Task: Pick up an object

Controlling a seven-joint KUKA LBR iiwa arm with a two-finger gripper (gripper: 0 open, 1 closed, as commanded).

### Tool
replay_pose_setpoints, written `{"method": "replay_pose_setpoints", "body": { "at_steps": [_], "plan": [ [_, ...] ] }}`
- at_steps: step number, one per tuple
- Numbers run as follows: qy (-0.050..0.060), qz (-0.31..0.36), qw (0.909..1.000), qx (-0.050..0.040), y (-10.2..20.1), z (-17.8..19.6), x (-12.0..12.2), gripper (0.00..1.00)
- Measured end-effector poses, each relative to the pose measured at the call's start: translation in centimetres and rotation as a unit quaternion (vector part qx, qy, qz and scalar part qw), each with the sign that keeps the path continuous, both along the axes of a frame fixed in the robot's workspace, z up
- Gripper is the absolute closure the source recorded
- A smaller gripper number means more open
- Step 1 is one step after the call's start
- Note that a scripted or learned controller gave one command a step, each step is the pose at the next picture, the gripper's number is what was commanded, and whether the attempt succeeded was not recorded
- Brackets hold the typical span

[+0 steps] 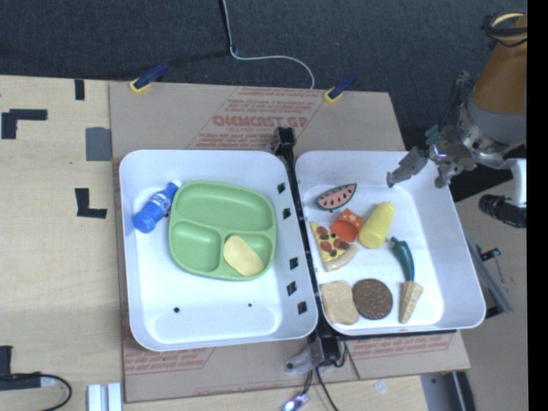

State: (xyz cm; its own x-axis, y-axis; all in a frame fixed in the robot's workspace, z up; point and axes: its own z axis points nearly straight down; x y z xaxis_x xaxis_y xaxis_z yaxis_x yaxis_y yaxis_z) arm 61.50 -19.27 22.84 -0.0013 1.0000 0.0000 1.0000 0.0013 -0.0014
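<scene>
Hovering at right white bin [458, 255] top-right rim: grey two-finger gripper [415, 168], fingers state unclear, nothing held. Yellow plastic corn cob [377, 224] nearest, likely target.

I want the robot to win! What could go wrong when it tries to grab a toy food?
It might grab two things at once. The red piece touches the yellow toy and the pizza slice, so they crowd together.

It might bump the wall. The gripper hangs at the right bin's far corner, close to the rim.

The flat brown cookie could be hard to pinch, since it lies low beside the bread slice.
</scene>
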Motion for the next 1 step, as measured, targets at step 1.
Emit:
{"method": "replay_pose_setpoints", "body": {
  "at_steps": [1],
  "plan": [
    [0.005,-0.001,1.0000,0.0020,3.32,-6.49,-6.85,0.00]
  ]
}}
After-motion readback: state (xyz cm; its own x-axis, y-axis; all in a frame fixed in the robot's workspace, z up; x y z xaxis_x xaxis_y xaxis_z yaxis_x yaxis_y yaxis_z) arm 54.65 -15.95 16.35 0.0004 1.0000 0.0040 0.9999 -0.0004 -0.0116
